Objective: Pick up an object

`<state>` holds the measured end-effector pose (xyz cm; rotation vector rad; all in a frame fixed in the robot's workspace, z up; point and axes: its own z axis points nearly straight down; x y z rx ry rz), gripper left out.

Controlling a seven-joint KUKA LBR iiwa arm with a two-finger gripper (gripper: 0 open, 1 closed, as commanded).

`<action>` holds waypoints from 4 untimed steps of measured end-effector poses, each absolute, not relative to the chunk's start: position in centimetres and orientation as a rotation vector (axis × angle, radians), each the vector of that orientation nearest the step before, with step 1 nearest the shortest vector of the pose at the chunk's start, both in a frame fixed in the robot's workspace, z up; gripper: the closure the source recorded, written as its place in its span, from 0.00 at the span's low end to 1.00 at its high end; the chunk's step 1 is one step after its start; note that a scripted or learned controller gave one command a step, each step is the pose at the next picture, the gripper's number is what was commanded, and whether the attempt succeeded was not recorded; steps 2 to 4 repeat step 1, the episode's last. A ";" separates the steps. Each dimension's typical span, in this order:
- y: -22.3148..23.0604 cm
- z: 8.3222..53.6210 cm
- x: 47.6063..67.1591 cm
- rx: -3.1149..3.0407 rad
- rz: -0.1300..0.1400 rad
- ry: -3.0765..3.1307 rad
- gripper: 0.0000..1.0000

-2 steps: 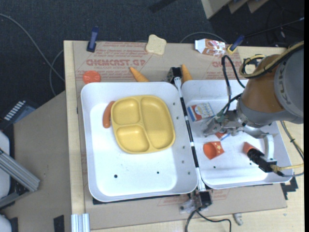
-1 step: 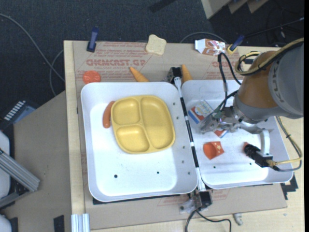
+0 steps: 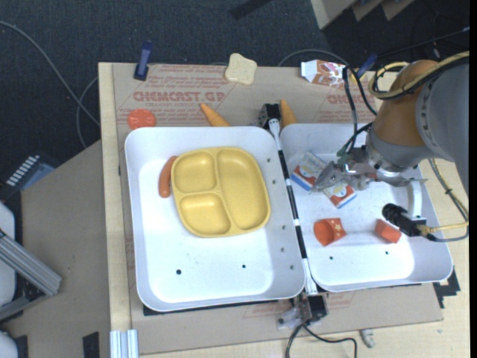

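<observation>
In the right bin (image 3: 417, 263) my gripper (image 3: 332, 176) hangs low over a pair of small cartons. One white, blue and red carton (image 3: 304, 171) lies just to its left, and another red and white carton (image 3: 343, 194) lies right under its tip. A red-orange block (image 3: 329, 231) sits nearer the bin's front, with an orange block (image 3: 387, 232) to its right. The gripper's body hides where it meets the cartons.
The left bin (image 3: 149, 259) holds a yellow divided plate (image 3: 220, 191) with a sausage (image 3: 165, 177) beside it. Behind the bins lie a bread slice (image 3: 241, 68), carrots (image 3: 214, 115), an orange disc (image 3: 139, 118) and a packet (image 3: 324, 71). Cables (image 3: 365, 80) run along the arm.
</observation>
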<state>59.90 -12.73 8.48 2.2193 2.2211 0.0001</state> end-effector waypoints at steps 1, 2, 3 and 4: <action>-12.7 9.5 59.9 2.218 0.001 2.221 1.00; -12.7 9.5 59.9 2.218 0.001 2.221 1.00; -12.7 9.5 59.9 2.218 0.001 2.221 1.00; -12.7 9.5 59.9 2.218 0.001 2.221 1.00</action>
